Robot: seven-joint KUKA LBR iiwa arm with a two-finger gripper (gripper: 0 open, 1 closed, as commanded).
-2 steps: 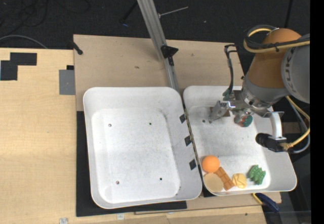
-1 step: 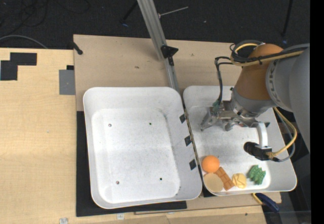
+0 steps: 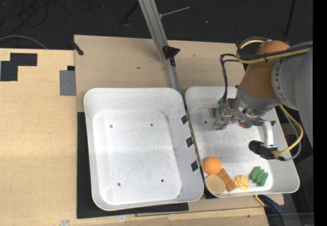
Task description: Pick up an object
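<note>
Metal pincer (image 3: 223, 116) hangs low over the upper part of the right bin (image 3: 204, 98), and the view is too small and blurry to tell how it is set. Nothing is seen in its grip. The things to pick lie well apart from it, bunched in the near corner of that bin. An orange ball (image 3: 212, 165) sits there, touching a tan round piece (image 3: 215, 184) and a brown stick (image 3: 228, 179). Just beside them lie a small yellow lump (image 3: 241, 182) and a green bumpy toy (image 3: 259, 175). They all look like small toy food, so they are likely light and not easy to break. The ball looks smooth and may roll or slip, so it should be pinched across its middle. The green toy looks bumpy and may be easier to hold by its sides. The bin floor is white, flat and speckled, with low walls. The left bin (image 3: 97, 102) sits right beside it. Both rest on a wooden bench (image 3: 36, 118), and a grey metal rail (image 3: 153, 21) slants up behind, over a dark floor with cables.
</note>
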